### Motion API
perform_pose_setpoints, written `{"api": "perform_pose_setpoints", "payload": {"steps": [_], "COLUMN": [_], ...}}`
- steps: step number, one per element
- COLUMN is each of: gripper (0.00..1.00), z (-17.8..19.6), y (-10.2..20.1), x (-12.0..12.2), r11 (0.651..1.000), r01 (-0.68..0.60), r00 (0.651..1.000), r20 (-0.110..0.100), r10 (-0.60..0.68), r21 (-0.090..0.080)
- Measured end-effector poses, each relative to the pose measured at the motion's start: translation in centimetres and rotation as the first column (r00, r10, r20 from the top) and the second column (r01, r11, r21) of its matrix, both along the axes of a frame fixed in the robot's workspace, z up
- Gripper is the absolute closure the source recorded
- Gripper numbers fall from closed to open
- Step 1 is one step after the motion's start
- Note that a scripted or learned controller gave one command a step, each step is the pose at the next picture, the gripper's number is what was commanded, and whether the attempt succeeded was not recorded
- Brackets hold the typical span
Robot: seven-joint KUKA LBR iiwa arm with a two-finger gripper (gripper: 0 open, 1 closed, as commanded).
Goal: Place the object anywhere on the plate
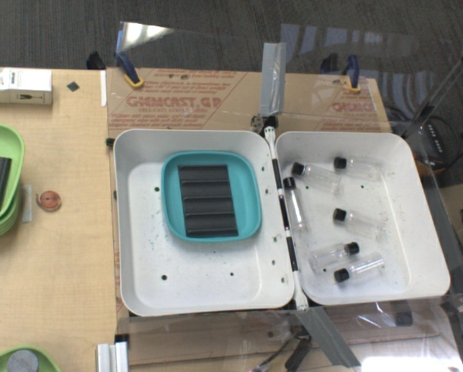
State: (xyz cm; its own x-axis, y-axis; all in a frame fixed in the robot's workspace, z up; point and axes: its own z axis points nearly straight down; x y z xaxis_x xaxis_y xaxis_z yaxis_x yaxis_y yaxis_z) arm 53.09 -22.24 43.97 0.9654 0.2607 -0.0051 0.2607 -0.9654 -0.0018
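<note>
Vials point(360, 268), clear with black caps, several: all lying loose in the right bin point(425, 231), nearest pair by its front wall, others scattered toward the back. Teal plate point(250, 200), left bin point(138, 231): bears only a dark ribbed insert point(209, 201). Placement judged not yet begun. Arm pose and jaw state: cannot tell.

A single fixed camera looks down on the bench at a slant from above. It stands far enough back to take in both white bins point(130, 231), the bench's wooden top point(60, 285) and dark carpet point(215, 22) beyond.
</note>
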Motion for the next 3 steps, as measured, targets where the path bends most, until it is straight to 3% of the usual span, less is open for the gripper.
{"api": "perform_pose_setpoints", "payload": {"steps": [2, 3], "gripper": [0.00, 0.00], "z": [0.0, 0.0], "y": [0.0, 0.0], "x": [-2.4, -1.9], "r11": [0.998, 0.998], "r01": [0.065, 0.061], "r00": [0.998, 0.998], "r20": [-0.001, 0.000], "r10": [-0.065, -0.061], "r21": [0.001, -0.001]}}
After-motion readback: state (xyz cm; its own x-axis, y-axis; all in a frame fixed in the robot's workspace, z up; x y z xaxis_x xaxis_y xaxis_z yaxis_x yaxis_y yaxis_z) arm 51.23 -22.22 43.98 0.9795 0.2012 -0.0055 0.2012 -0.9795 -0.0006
